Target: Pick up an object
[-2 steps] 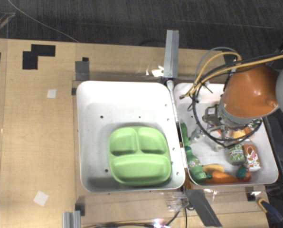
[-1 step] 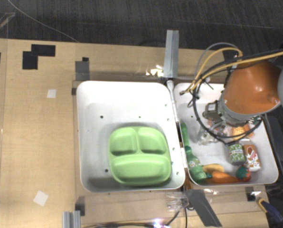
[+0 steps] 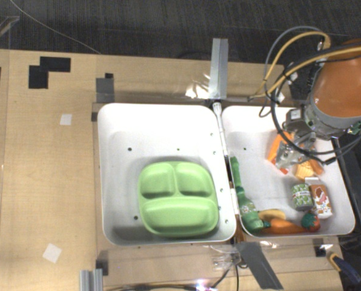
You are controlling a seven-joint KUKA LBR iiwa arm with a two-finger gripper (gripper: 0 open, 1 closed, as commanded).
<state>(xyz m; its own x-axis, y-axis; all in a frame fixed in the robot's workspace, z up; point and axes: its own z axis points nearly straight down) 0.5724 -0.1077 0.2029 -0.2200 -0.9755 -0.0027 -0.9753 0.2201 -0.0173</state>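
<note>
orange packet (image 3: 275, 150) lies in the right bin (image 3: 253, 132), up and to the right of the green bottle (image 3: 236, 187). its long axis runs at a steep slant, the upper end leaning right, the lower end pointing back toward the green bottle. the gripper (image 3: 294, 147) hangs at its right edge amid black cables. how wide it stands cannot be told, and nothing can be seen held in it. above it are the grey wrist and orange band of the arm (image 3: 344, 86).

just right of the packet lie a silvery scrap and a yellow-orange piece (image 3: 306, 170), too blurred to name. further right of the green bottle stand a small green can (image 3: 301, 196) and a red-and-white carton (image 3: 321, 200), touching side by side. both bear labels, but the print is too small to read.

the green bottle lies along the bin's left wall, its long axis nearly parallel to that wall. at its lower end are a banana (image 3: 272, 214) and a carrot (image 3: 284, 226), crowded into the near edge.

bare white floor lies between the green bottle and the packet, and above the packet toward the far wall. left of the green bottle, past the dividing wall, the left bin (image 3: 126, 132) holds a green divided tray (image 3: 177, 199). the tabletop (image 3: 41, 180) spreads beyond.
</note>
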